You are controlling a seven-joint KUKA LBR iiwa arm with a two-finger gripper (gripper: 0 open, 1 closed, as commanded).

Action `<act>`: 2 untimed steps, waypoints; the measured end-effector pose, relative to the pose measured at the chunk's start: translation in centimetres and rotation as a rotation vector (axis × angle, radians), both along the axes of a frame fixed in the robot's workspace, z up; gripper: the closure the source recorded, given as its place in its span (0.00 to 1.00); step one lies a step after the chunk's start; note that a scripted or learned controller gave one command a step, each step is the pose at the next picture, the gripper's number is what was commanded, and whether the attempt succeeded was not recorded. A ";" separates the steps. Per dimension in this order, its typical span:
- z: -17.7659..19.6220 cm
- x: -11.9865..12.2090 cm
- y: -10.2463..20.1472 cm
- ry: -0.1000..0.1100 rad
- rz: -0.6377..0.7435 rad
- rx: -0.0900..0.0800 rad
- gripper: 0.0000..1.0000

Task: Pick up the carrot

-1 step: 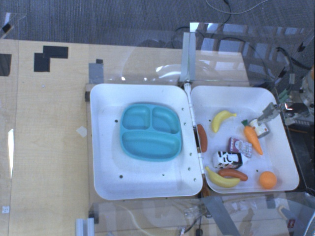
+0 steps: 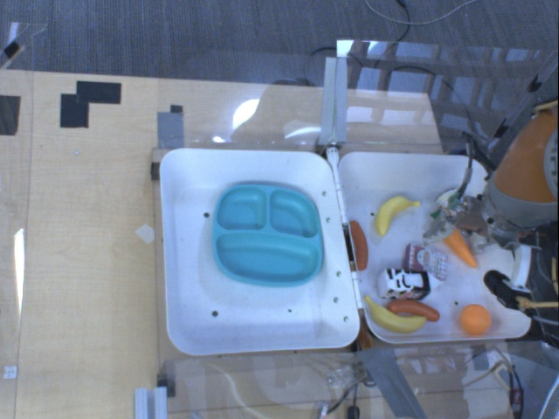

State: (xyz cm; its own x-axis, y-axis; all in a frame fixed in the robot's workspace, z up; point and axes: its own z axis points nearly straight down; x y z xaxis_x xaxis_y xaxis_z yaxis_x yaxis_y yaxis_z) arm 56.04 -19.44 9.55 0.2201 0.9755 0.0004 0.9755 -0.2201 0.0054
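Note:
The carrot [image 2: 461, 248] is a short orange cone lying in the right bin [image 2: 376, 175], near that bin's right side, its tip pointing toward the front right. My gripper [image 2: 447, 218] comes in from the right and sits directly over the carrot's thick upper-left end, touching or nearly touching it. Its tips are lost among the wrist hardware and the carrot's green top. The grey arm with its orange band [image 2: 527, 166] rises at the right edge.
The right bin also holds a yellow banana [image 2: 394, 211], a red sausage [image 2: 358, 244] by the left wall, a foil packet [image 2: 427, 261], a black-and-white toy [image 2: 405, 281], another banana [image 2: 392, 318] with a sausage [image 2: 413, 308], and an orange [image 2: 476, 319]. The left bin [image 2: 188, 260] contains a blue divided tray [image 2: 266, 234].

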 end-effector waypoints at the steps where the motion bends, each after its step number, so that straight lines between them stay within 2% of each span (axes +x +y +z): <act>1: 1.1 0.2 0.1 -0.004 0.003 0.000 1.00; 2: -0.5 -0.4 2.1 -0.008 -0.061 -0.004 1.00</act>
State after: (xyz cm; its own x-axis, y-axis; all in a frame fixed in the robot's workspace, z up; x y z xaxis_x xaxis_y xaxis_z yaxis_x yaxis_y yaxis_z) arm 55.68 -17.37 9.01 0.2787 0.9604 -0.0009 0.9603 -0.2787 0.0143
